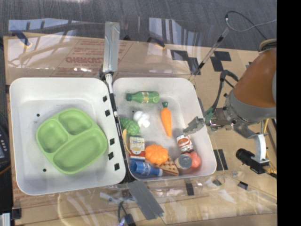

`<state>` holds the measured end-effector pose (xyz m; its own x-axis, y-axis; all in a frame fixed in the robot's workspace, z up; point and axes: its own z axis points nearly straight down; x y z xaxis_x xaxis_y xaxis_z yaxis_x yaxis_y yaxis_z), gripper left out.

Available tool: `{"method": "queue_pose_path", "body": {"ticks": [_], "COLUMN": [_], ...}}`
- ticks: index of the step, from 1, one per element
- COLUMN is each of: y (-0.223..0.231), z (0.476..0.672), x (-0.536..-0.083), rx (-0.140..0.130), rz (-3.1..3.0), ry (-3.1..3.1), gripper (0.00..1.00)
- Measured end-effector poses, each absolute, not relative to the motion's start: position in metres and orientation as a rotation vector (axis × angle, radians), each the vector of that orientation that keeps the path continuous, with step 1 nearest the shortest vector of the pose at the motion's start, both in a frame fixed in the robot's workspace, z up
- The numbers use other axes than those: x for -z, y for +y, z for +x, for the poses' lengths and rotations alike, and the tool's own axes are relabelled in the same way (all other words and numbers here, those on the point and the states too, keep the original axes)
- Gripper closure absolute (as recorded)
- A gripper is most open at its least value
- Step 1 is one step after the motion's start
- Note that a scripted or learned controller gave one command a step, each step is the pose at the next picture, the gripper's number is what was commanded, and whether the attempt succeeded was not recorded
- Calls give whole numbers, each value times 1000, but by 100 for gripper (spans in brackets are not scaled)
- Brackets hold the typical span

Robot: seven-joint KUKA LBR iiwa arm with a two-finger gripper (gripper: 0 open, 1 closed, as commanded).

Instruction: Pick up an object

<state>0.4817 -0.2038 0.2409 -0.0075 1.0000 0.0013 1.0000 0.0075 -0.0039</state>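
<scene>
Left bin (19, 126): holds the divided plate (72, 140).
Right bin (200, 108): bottle (143, 97) at the back, carrot (166, 120) in the middle, pumpkin (156, 154) and cans (185, 143) near the front.

bins (28, 91): smooth white plastic | plate (72, 140): matt green, probably plastic

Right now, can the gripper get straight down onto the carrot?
Probably yes. The carrot lies alone on bare floor in the right bin, nothing on top of it, the green bottle apart above it. The gripper hangs just right of it.
</scene>
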Motion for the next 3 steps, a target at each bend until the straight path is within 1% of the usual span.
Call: {"method": "queue_pose_path", "body": {"ticks": [1, 2, 3], "y": [-173, -181, -180], "z": [541, 583, 583], "x": [-194, -92, -101], "rx": [-4, -1, -4], "rz": [-2352, -2427, -2418], "ry": [-2078, -1994, -1999], "gripper": [0, 0, 100]}}
